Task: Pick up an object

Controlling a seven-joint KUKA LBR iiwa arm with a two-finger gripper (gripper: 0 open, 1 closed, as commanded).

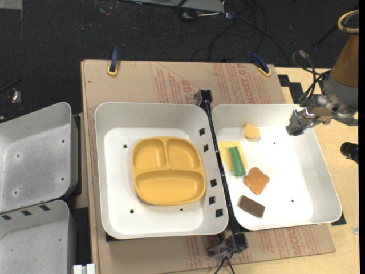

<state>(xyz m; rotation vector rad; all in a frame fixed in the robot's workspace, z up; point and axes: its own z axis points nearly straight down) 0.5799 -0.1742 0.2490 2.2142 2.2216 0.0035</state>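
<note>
1. Dark speckled floor with loose cables is surrounding the bench; a cardboard sheet [148, 79] is lying under two shallow white bins, held at its far edge by two clamps, one blue and yellow [113, 61] and one yellow [261, 65].
2. Left bin [108, 153] is holding one yellow divided tray [169, 170] with three compartments, nothing sitting in them.
3. Right bin [302, 181] is holding four small objects, all toward its left half: one pale yellow round piece [251, 132] at the far side, one green and yellow block [235, 159] just beside the divider between the bins, one orange piece [256, 180] near it, and one dark brown block [251, 206] nearest the camera.
4. Arm is reaching in from the right; gripper [297, 123] is hanging over the far right part of the right bin, well apart from the green block, orange piece and brown block, nearest to the pale yellow piece.
5. Fingers: too small and dark here, so I cannot tell their state. Nothing is visibly sitting between them.
6. Progress, as a judgement: pick is not yet made. All four objects are resting on the bin floor. What is left is choosing a target, descending, closing, and lifting.
7. Count: two bins, one tray, four loose objects, two clamps, one gripper.
</note>
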